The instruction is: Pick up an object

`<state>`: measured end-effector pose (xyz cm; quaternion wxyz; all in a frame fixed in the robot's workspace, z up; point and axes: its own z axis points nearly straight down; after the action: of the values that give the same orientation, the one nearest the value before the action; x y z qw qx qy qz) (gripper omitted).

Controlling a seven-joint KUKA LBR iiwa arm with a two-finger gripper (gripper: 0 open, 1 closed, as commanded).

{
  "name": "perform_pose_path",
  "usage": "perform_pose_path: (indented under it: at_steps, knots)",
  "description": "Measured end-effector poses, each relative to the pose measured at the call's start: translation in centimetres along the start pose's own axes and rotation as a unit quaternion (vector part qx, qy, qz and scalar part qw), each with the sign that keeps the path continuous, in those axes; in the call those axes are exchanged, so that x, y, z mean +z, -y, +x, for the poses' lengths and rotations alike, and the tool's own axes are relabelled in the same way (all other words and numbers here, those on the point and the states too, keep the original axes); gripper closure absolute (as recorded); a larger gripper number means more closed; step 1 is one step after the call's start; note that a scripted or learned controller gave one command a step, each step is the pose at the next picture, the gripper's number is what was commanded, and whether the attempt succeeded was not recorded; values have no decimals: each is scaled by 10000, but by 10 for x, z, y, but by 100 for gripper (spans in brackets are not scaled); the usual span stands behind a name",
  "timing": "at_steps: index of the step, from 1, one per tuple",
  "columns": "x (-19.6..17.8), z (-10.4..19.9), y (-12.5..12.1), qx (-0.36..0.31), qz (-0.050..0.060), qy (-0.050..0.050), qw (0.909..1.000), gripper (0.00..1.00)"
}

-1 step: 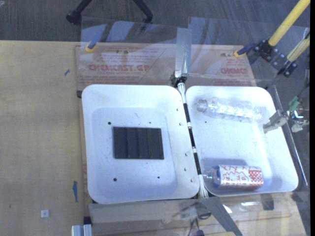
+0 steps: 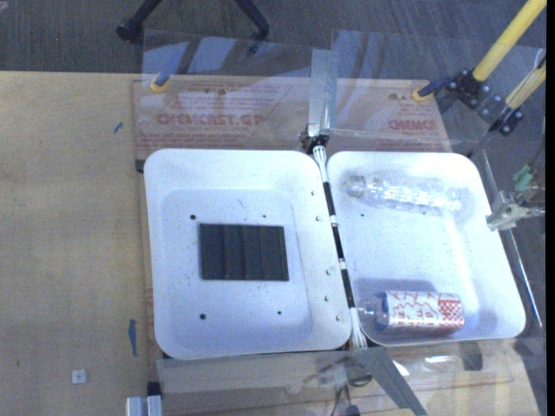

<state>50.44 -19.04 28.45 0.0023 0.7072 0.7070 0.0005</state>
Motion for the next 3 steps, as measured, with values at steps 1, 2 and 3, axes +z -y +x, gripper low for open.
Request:
perform_pose_path:
  at_steps: [1,2,3]
  knots:
    - [123,64,-4,414,24,-12,9991,100]
    - [123,64,-4,420,24,-11,9991,0]
    - [196,88,23,315,-24,-12,9995,0]
